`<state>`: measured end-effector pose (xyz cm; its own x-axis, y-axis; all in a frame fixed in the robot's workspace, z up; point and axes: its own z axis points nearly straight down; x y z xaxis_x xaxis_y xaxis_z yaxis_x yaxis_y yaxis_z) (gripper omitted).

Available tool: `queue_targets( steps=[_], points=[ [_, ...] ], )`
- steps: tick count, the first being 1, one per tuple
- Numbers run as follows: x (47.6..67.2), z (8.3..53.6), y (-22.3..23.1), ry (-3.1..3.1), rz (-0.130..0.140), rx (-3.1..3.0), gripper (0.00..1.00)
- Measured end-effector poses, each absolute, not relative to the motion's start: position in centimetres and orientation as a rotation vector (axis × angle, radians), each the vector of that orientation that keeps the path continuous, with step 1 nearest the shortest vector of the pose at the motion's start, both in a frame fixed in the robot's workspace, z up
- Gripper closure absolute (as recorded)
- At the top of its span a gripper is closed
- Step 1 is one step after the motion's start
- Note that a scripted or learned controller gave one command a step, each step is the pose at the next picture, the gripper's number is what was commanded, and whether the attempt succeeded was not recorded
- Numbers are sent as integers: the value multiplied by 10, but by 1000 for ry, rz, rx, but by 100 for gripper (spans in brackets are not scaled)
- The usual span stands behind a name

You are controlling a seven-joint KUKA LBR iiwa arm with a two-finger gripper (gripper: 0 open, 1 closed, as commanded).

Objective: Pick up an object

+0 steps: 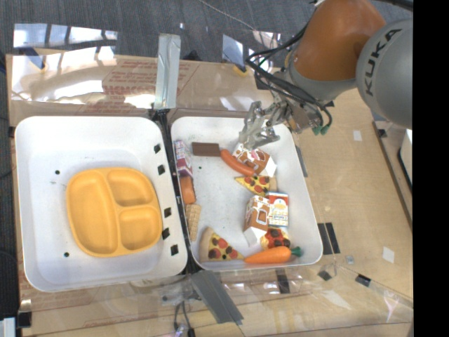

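My gripper [254, 137] hangs over the back of the right bin [303, 188], at the end of the grey arm with the orange band. Its tip is just above a small brown-and-white carton [258, 160] and the end of a red sausage [233, 161]. I see nothing lifted off the bin floor. Further forward lie a pizza slice [257, 183], a larger carton [267, 211], a carrot [269, 256] and a second pizza slice [219, 247].
A brown chocolate bar [205, 148], a purple wrapper [182, 156], an orange stick [187, 189] and an ice-cream cone [193, 222] lie along the right bin's left wall. The left bin [35, 160] holds a yellow divided plate [112, 210].
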<state>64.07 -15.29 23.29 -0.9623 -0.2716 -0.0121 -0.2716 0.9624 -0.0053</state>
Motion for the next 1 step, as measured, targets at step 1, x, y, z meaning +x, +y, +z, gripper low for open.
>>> queue_targets(
  steps=[1],
  points=[
    [659, 246, -99, 3111, 1, -416, 100]
  ],
)
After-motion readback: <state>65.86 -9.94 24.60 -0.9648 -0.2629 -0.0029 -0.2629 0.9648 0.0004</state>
